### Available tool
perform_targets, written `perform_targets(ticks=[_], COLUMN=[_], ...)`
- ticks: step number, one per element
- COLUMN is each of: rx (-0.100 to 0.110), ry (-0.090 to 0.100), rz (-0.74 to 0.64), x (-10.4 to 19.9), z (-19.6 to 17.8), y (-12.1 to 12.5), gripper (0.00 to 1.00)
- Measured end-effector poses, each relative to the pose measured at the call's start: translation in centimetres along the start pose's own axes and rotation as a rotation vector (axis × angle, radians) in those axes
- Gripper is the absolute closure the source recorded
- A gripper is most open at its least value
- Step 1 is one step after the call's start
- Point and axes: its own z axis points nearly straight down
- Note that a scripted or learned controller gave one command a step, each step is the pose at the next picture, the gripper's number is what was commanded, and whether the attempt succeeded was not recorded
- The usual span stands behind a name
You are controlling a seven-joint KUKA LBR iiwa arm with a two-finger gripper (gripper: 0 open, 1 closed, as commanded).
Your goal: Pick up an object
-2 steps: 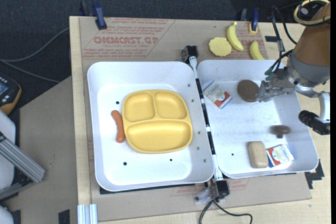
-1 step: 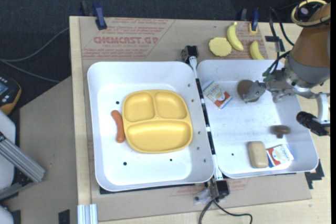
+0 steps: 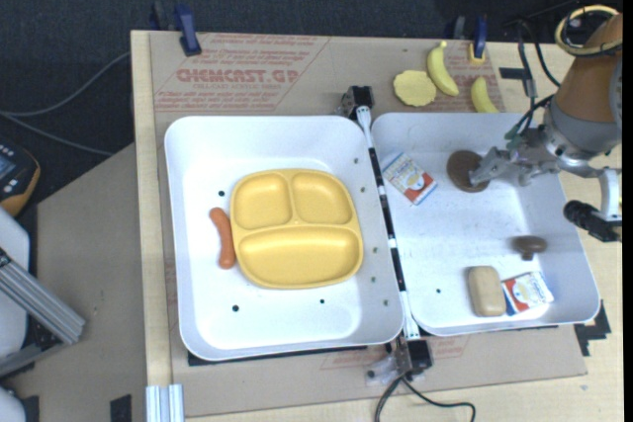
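Where arm enters right bin (image 3: 554,212), gripper (image 3: 482,172) touches brown round object (image 3: 461,169); grip state cannot tell.

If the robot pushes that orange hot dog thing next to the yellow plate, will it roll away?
Probably a little. The hot dog looks round and long, so a sideways push could roll it. It lies right against the yellow plate in the left bin, which would likely stop it on that side. It looks small and smooth, so it may be light and a bit slippery.
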Motion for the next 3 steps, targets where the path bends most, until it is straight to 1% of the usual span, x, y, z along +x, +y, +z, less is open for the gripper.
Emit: perform_targets(ticks=[1,2,3], rx=[0.010,0.006,-0.004], ry=[0.004,0.012,-0.001], rz=[-0.001,-0.002,-0.005], x=[5.5,-0.1,-0.3], z=[0.7,0.6,-0.7], y=[-5.7,1.6,1.6], gripper=[0.00,0.00,1.00])
